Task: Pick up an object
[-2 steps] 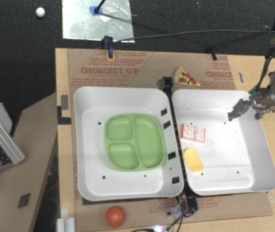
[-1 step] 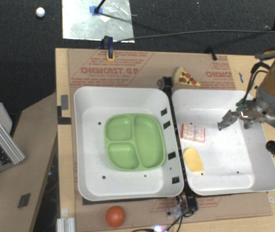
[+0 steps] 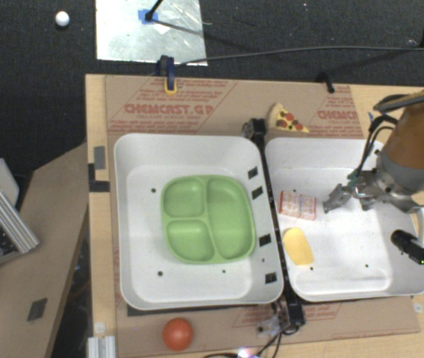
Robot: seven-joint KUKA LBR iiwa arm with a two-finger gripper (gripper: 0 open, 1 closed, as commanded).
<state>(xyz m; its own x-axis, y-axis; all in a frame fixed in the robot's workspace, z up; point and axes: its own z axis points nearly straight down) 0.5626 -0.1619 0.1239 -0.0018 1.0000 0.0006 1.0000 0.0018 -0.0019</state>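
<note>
In the right bin (image 3: 361, 278) a small white packet with red print (image 3: 298, 205) lies by the left wall. A yellow rounded object (image 3: 298, 246) lies just below it. My gripper (image 3: 337, 198) hangs low over the right bin, a little to the right of the packet and apart from it. Nothing shows in its grasp. The grey arm with its orange band (image 3: 417, 136) reaches in from the right.
The left bin (image 3: 141, 282) holds a green divided plate (image 3: 207, 218). On the cardboard outside the bins lie a toy pizza slice (image 3: 288, 119) behind the right bin and a red ball (image 3: 178, 333) in front of the left bin.
</note>
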